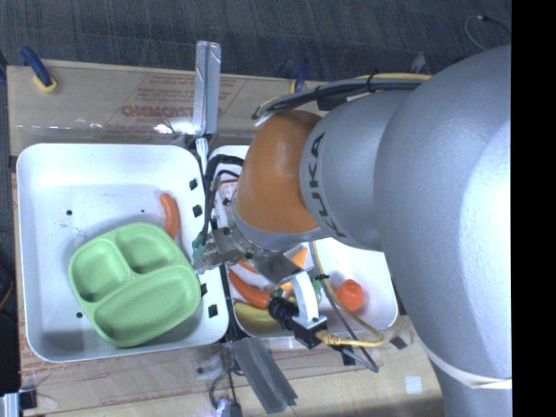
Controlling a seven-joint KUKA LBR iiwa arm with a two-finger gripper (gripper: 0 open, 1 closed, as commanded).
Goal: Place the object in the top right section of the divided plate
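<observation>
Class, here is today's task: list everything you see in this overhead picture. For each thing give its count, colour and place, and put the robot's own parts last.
shallow white plastic bins: two, white, side by side on the bench; left bin, right bin largely under the arm
green divided plastic plate: one, green, in the left bin
orange sausage-shaped piece: one, orange, in the left bin by the plate's upper right rim
round orange-red ball-like piece: one, in the right bin
long orange carrot-like piece: one, in the right bin
yellow piece: one, at the right bin's near edge, partly hidden
blue clamps: two, at the bench's far edge
grey metal bar: one, beyond the bins
robot arm: one, grey with an orange band, over the right bin
</observation>
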